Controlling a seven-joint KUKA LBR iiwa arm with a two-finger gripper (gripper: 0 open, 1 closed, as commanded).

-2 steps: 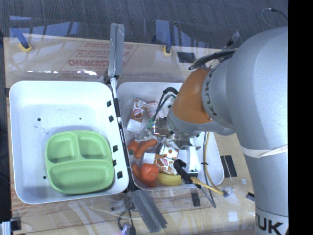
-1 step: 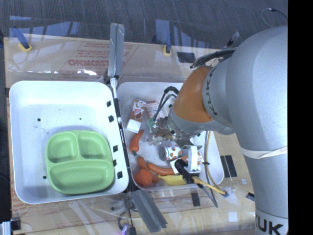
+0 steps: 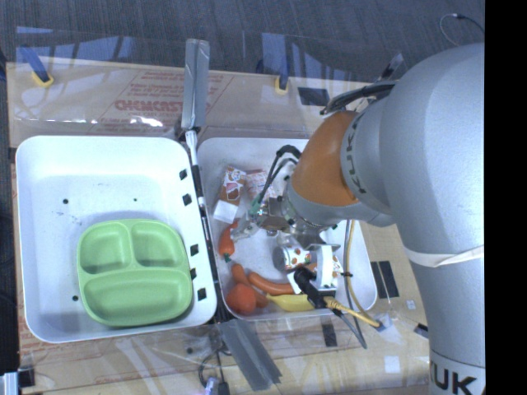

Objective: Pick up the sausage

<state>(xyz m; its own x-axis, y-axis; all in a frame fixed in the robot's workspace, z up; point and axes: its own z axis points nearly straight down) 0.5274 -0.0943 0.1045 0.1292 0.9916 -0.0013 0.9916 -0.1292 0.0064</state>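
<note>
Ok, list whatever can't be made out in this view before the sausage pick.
- Right bin: in the camera view the arm covers its right part, so anything lying there is hidden.
- Sausage: its right end runs under the wrist hardware.
- Banana: its right end is covered the same way.
- Packet: the print is too small to read.

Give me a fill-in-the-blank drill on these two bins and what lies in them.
1. The divided plate in the left bin is ___ in colour.
2. That plate has ___ compartments.
3. The sausage lies in the right bin, beside a banana coloured ___.
4. The arm over that bin wears a band coloured ___.
Missing words: green; three; yellow; orange.
</note>
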